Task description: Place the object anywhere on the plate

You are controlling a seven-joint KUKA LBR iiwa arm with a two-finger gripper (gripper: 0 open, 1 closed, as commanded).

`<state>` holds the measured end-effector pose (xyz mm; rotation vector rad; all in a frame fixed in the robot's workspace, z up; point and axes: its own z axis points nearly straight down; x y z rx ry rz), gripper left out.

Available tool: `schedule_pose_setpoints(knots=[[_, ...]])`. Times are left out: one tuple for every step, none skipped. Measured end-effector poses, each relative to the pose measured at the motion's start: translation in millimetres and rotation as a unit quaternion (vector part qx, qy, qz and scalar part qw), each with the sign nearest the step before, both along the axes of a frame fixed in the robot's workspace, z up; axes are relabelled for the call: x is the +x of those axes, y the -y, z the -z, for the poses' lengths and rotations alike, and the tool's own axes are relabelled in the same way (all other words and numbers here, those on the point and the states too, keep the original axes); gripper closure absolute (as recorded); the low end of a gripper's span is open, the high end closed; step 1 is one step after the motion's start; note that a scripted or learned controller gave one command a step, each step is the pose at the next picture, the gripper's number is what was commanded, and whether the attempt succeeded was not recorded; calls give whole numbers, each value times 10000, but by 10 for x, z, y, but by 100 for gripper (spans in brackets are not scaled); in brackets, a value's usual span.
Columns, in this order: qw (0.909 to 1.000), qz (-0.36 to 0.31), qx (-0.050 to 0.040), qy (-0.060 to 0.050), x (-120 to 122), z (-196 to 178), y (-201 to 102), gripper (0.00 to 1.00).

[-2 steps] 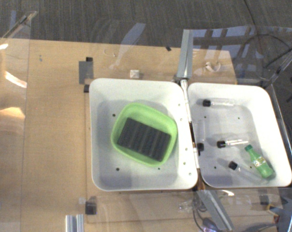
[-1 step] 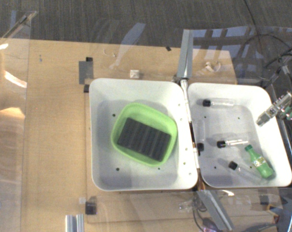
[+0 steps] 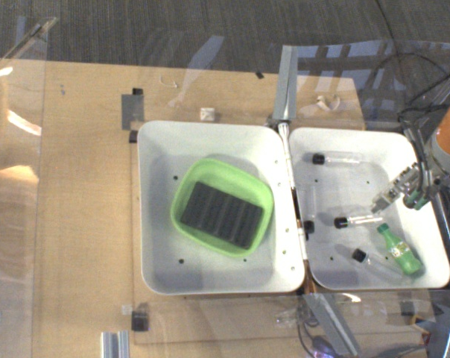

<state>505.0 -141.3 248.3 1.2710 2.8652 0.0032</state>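
In the camera view, the task is judged to be at an early stage: nothing has been set on the green plate (image 3: 222, 216), which lies in the left bin (image 3: 154, 200) with only its dark ribbed centre showing, and no object is seen between the fingers of the gripper (image 3: 395, 191). The gripper is seen over the right side of the right bin (image 3: 325, 274), reaching in from the right; whether it is spread or closed cannot be told from this view. Which object is meant is not stated, but three clear tubes with black caps and a green bottle (image 3: 401, 250) are seen in the right bin. The nearest tube (image 3: 357, 219) lies just below and to the left of the gripper, its clear end close to the tip; contact cannot be confirmed. The bottle lies below the gripper, near it. Another tube (image 3: 337, 157) lies up and to the left, well apart, and the third (image 3: 368, 259) lies lower left. The plate lies far to the left of the gripper, across the divider. A grasp, a lift, a carry and a release are judged to be left.
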Motion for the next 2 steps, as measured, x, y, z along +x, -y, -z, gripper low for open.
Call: schedule_pose_setpoints(knots=[[9962,-872,-1,-2,-157,84,-543,100],[9926,-1217,0,-1,165,314,-1059,100]])
